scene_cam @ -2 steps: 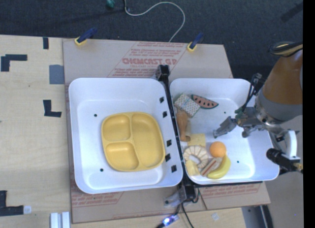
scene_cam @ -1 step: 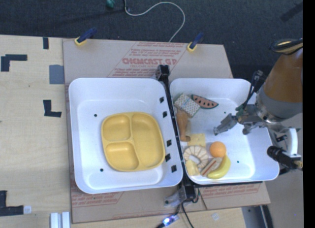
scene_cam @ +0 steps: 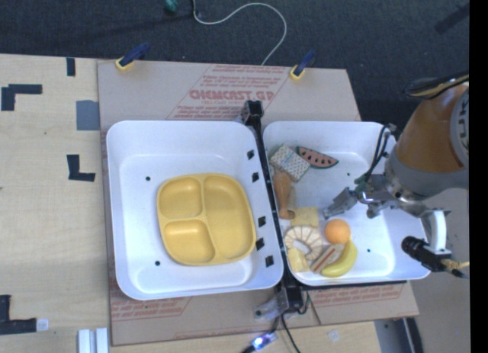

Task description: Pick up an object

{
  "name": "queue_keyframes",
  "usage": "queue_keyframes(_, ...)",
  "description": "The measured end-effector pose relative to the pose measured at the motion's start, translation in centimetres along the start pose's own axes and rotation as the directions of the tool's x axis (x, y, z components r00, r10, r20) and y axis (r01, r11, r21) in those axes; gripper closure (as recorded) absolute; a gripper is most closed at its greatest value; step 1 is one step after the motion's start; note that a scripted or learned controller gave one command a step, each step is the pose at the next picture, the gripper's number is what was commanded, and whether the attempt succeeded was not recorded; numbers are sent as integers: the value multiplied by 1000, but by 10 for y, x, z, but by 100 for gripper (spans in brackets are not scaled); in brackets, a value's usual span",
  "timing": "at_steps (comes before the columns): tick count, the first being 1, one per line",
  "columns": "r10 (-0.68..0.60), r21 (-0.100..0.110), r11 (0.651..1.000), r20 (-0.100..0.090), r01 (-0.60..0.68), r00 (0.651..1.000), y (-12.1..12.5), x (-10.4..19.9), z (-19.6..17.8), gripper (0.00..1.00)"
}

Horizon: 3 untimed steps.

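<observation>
Camera view, looking first at the likeliest target: orange [scene_cam: 338, 231] toward the near side of the right bin [scene_cam: 320, 126], touching or almost touching the banana [scene_cam: 342, 261] below it, with the sandwich slices [scene_cam: 326, 255] and the pale ring of bread [scene_cam: 303, 241] crowded just beside, and the cheese block [scene_cam: 305, 216] near on the left.

Judged risks: round and smooth, so apt to roll or squirt sideways if pinched off centre. Packed neighbours, so apt to catch the banana or the cheese block instead, or to shove the whole cluster against the bin wall and close on nothing. Slanted approach, so a fair chance of glancing off the top of the fruit.

Tool [scene_cam: 335, 206] just above and beside the orange, tip aimed down and left at the pile. Cannot tell how wide it stands; nothing seen in its hold.

Arm [scene_cam: 431, 146] reaching in over the right rim, wrist bent low across the bin.

Farther out, yellow divided plate [scene_cam: 206, 218] in the left bin [scene_cam: 126, 191], both bins on the counter [scene_cam: 46, 229].
</observation>
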<state>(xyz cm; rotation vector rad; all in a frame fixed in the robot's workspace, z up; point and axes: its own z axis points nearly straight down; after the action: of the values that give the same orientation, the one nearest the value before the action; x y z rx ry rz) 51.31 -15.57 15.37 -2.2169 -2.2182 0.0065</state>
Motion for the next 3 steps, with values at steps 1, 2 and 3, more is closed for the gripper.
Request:
queue_keyframes(1, -1, 1, 1000, -1, 1, 1000, -1, 8, 46, 0)
queue_keyframes(2, -1, -4, 1000, 1, 1, 1000, -1, 8, 69, 0)
queue_keyframes(3, -1, -9, 1000, 2, 1, 1000, 1, 8, 58, 100)
